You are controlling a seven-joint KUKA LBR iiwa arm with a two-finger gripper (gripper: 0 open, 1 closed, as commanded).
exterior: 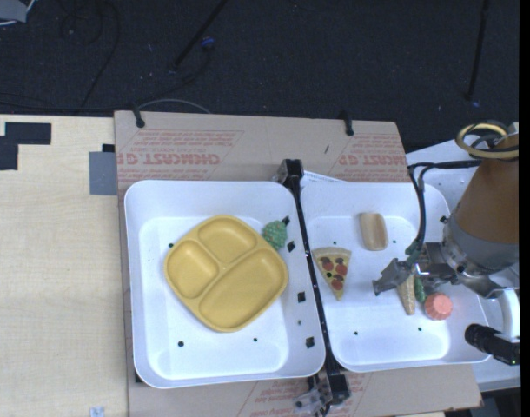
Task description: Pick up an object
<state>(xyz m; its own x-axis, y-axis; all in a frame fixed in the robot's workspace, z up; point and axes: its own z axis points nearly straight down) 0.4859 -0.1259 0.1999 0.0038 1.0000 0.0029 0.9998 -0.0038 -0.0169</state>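
My gripper (408, 278) is low in the right bin (378, 354), near its right side, and stands open. A pale yellow corn-like piece (408, 297) lies right under it, between the spread fingers (388, 281), and is not lifted. A red-orange round toy (437, 307) sits just right of that piece. A pizza slice toy (334, 270) lies to the left of the gripper, and a tan bun (374, 230) lies farther back.
The left bin (161, 346) holds a yellow divided plate (226, 273) with a small green toy (274, 232) at its upper right corner. A black divider (307, 268) separates the two bins. The grey arm with its orange band (495, 194) covers the right bin's right edge.
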